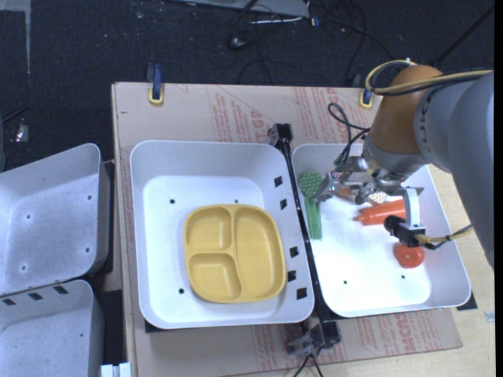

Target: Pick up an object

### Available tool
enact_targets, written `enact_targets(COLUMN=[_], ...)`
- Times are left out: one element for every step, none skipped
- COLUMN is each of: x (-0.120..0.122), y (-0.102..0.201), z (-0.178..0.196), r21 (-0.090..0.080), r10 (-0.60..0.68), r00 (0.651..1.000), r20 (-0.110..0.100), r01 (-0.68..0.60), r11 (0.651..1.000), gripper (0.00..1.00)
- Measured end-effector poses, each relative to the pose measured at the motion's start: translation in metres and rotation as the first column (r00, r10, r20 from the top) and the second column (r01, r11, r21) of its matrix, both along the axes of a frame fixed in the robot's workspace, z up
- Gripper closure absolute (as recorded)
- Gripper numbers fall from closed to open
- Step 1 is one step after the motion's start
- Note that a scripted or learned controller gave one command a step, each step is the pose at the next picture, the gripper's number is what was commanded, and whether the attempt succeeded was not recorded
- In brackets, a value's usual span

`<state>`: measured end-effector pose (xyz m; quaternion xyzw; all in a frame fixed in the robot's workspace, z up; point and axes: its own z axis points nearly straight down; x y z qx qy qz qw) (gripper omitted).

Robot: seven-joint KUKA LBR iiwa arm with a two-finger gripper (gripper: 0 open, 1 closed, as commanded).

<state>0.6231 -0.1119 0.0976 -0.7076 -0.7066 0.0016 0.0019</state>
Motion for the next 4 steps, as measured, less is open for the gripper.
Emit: enact_targets(x=[0.002,0.002,-0.006,-0.005], y=[0.000,0.008,0.010,0.010], z=[0.014,0.060,0.111,0.152], r21=[-0.001,-0.001,-0.001,-0.002], r10=[0.000,0.004,0.003,0.004], r00=[1.000,1.000,1.000,1.000], r20=[0.006,0.010,0.011,0.010], r01=[0.000,-0.004,-0.003,-0.004], r11=[1.000,1.000,1.000,1.000], gripper=[1.00,1.00,1.00,1.00])
